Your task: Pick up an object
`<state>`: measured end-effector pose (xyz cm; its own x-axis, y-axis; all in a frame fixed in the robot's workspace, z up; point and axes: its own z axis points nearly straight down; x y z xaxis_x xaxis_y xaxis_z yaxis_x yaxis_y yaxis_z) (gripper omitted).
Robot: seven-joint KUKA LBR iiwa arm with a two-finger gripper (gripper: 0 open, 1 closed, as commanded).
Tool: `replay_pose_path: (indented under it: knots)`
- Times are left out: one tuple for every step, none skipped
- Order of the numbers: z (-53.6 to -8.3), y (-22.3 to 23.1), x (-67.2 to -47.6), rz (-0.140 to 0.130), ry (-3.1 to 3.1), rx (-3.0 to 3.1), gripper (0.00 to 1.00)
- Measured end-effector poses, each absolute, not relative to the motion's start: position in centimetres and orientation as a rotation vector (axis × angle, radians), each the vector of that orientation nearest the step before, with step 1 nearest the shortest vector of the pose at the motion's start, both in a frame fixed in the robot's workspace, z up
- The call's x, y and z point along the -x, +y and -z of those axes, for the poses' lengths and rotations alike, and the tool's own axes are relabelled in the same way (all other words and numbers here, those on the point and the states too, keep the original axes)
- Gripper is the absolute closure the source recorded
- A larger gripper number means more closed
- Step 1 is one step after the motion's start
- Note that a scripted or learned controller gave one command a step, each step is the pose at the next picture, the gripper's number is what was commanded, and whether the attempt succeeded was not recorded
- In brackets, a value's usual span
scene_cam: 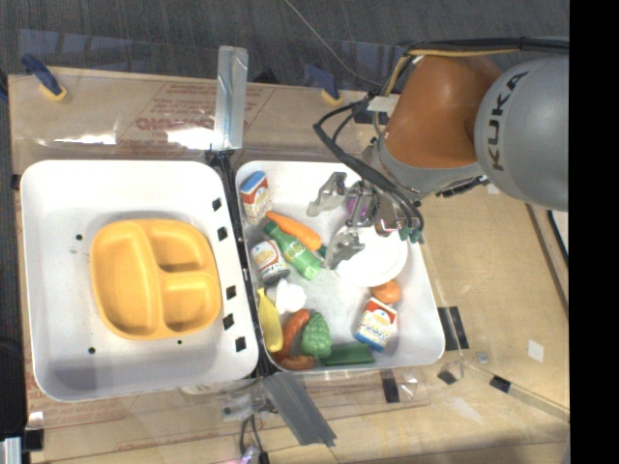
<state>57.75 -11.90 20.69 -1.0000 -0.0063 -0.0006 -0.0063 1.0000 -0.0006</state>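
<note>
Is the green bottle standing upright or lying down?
Lying down: the green bottle rests on its side in the right bin, beside the carrot.

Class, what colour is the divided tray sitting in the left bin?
Yellow-orange. The divided tray shows best in the camera view, lying in the left bin.

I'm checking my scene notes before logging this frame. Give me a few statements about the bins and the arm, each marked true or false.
1. The yellow divided tray lies in the left bin. True.
2. The gripper hovers over the left bin. False: it is over the right bin.
3. The carrot lies in the right bin. True.
4. The green bottle stands on the yellow tray. False: it lies in the right bin, beside the carrot.
5. A white plate lies in the right bin. True.
</note>
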Motion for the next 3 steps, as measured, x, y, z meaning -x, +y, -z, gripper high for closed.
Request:
replay_pose_path:
  knots:
    - [-9.1, -11.0, -59.2, -0.001, 3.139, 0.083, 0.00]
    - [-9.2, -10.4, -57.2, 0.000, 3.137, -0.179, 0.00]
    - [-9.5, -9.7, -63.8, 0.009, 3.132, -0.102, 0.00]
